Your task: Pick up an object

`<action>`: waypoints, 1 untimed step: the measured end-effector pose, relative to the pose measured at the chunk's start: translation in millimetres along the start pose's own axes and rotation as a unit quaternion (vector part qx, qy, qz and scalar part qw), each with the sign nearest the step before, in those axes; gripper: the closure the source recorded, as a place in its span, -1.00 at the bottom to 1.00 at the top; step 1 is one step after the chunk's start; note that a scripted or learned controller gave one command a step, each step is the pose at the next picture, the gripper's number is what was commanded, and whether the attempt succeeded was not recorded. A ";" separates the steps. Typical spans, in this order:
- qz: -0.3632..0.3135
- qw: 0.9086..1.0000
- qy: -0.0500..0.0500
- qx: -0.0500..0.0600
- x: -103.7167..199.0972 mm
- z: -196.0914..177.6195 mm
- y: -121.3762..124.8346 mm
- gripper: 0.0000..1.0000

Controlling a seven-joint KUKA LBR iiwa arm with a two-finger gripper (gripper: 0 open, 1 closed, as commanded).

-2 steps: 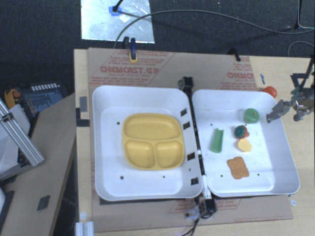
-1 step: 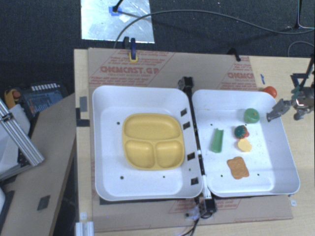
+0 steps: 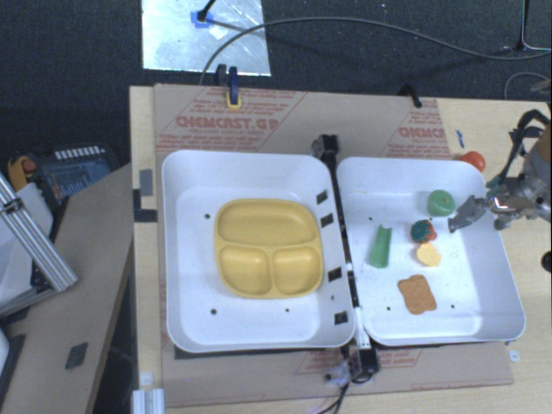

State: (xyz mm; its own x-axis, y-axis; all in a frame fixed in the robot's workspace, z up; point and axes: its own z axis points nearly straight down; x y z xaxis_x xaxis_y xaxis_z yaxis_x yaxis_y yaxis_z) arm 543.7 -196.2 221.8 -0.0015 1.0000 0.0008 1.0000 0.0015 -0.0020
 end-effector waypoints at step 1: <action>0.000 1.000 0.000 -0.001 6.9 44.0 -1.6 -1.00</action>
State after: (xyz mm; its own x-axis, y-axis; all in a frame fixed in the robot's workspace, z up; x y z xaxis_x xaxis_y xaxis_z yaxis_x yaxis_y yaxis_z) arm 542.0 -189.3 177.9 -0.0014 1.0000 0.0006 1.0000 0.0014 -0.0008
